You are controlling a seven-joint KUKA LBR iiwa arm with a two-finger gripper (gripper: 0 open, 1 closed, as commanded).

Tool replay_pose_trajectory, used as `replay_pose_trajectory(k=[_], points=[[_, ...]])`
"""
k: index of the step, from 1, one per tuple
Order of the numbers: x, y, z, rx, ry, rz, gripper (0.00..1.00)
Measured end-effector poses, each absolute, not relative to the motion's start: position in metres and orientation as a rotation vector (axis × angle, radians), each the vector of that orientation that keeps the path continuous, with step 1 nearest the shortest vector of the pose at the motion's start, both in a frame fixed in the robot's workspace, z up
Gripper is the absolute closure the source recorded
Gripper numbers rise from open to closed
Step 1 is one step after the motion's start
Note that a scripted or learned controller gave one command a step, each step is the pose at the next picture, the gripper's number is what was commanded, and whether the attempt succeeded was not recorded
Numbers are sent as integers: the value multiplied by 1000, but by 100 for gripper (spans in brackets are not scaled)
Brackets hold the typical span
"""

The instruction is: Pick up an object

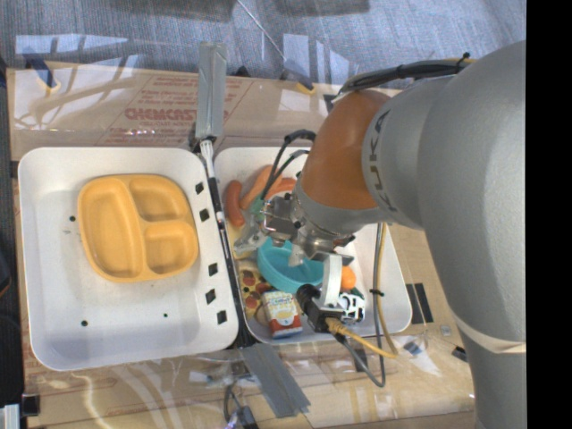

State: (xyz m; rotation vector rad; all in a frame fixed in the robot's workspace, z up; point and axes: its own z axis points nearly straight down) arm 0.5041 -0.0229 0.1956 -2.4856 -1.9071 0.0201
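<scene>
The grey arm with its orange band [344, 155] reaches down into the right bin [393, 304]. My gripper [279, 232] sits low among the objects there, over a teal bowl [277, 264]. A sausage [233, 202] and an orange piece [261, 180] lie at the bin's far left. A small juice carton [281, 313] and a pizza slice toy [249, 282] lie at the near left. A black-and-white object [352, 307] rests near the front. The wrist hides the fingertips.
The left bin [45, 239] holds a yellow divided plate [137, 225]. A grey divider bar [208, 96] runs between the bins. Cables [380, 275] hang from the wrist over the right bin's near side. Cardboard [116, 105] lies behind the bins.
</scene>
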Motion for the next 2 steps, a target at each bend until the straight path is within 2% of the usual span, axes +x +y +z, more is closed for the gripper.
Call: replay_pose_trajectory(k=[1,2], points=[[546,-71,188,-2385,-2036,10,0],[534,-97,91,-2120,-2318,-1,0]])
